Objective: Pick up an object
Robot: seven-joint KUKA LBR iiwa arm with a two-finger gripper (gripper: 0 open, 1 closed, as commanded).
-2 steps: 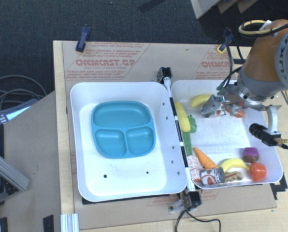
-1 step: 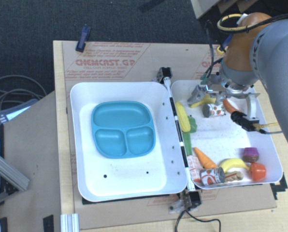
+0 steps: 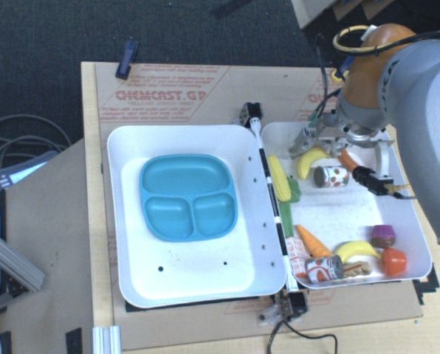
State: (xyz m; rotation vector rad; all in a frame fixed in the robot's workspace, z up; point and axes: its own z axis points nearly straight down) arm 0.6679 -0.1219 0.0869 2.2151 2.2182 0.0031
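The right bin [image 3: 416, 231] has a bare patch across its middle, between the can [image 3: 331, 176] and banana [image 3: 311, 161] at the back and the carrot [image 3: 311, 240], second banana [image 3: 355, 251], tomato [image 3: 393, 260] and purple piece [image 3: 383, 235] at the front. Corn [image 3: 279, 177] lines its left wall. The arm [image 3: 397, 80] overhangs its back corner. In the left bin [image 3: 124, 198], floor lies bare around the blue tray [image 3: 188, 197].

At frame centre-left I see a blue tray [image 3: 188, 196] with three compartments lying in the left bin [image 3: 124, 220]. Brown cardboard [image 3: 165, 94] with red print covers the bench behind it. Cables [image 3: 17, 135] coil at the far left on dark carpet [image 3: 50, 21].
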